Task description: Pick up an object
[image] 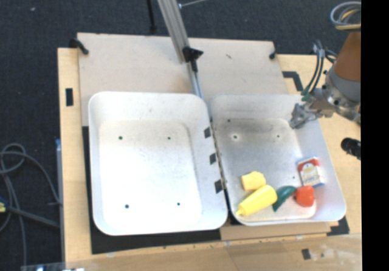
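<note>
End effector above right bin's far right rim

The end effector (302, 115) hangs there, well apart from the objects; whether it is spread or pressed together, I cannot tell. In the right bin (255, 136), near side: yellow block (253, 180), yellow banana-like piece (256, 200), green piece (284, 195), red ball (305, 196), small carton (310, 172).

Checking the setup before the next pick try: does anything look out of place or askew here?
Nothing stands out. The yellow block, yellow corn, red tomato and small carton lie inside the right bin, near its front edge. The gripper hangs over its right rim.
</note>
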Controlling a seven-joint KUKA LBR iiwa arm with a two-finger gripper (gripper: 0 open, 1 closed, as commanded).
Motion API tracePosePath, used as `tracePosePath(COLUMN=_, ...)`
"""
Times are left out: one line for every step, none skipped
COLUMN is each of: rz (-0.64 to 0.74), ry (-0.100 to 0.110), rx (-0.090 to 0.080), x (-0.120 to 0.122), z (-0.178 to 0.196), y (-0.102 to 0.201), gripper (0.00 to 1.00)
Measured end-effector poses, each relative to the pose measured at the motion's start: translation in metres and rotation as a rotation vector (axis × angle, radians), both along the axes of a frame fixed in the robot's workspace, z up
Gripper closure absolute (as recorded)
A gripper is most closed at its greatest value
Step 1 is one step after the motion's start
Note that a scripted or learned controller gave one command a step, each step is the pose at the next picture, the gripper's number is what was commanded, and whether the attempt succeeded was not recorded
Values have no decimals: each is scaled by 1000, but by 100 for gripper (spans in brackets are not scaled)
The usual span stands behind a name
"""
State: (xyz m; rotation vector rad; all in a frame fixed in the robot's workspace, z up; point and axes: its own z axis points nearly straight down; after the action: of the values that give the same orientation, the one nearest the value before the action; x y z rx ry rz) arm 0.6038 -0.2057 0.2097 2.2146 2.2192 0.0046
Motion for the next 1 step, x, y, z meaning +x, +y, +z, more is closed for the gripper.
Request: tracePosePath(rz=2, ry=2, rx=0, x=1, z=42, y=-2, gripper=100)
